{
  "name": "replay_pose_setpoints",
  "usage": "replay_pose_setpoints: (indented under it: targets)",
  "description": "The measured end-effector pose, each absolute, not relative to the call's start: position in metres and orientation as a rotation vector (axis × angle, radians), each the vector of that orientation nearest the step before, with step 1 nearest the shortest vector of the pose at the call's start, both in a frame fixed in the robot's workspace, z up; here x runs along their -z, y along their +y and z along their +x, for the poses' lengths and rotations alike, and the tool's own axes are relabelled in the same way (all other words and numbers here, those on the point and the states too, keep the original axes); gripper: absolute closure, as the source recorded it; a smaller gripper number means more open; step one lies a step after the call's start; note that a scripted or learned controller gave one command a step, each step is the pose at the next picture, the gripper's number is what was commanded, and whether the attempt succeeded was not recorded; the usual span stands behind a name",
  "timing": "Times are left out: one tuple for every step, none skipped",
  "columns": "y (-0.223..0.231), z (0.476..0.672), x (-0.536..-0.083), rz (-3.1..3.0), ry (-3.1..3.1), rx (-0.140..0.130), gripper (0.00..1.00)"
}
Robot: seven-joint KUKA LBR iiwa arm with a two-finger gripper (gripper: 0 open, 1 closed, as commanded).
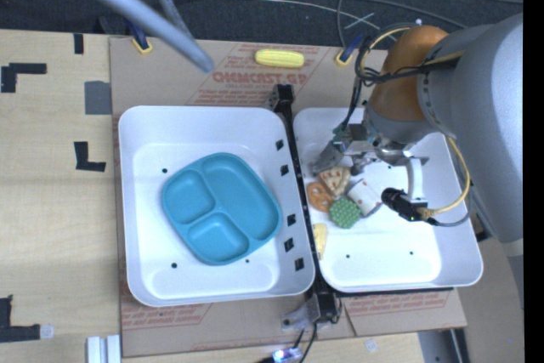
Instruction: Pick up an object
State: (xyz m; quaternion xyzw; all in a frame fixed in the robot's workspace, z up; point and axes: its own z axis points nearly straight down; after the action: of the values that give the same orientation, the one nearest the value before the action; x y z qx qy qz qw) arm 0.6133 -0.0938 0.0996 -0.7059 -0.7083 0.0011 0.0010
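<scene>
My gripper [334,157] is low in the right bin [442,268], near its left wall, at the end of the grey arm with the orange band [408,64]. Just below it lies a small heap of toy food: a tan waffle-like piece [333,179], an orange ring [320,196], a green round piece [344,212] and a white piece [365,198]. A pale yellow piece [320,238] lies against the bin's left wall, nearer the front. The gripper's tip stands right above the tan piece; I cannot make out whether it touches.
The left bin [144,140] holds a blue sectioned plate [221,207]. A yellow toy [279,58] lies on the cardboard behind the bins. A black divider [291,174] runs between the bins. Cables [442,208] loop around the wrist over the right bin.
</scene>
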Motion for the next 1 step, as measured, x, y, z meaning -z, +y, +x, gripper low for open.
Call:
replay_pose_setpoints:
  targets:
    - [-0.0969, 0.6222, -0.1584, -2.222, -2.225, 0.004, 1.0]
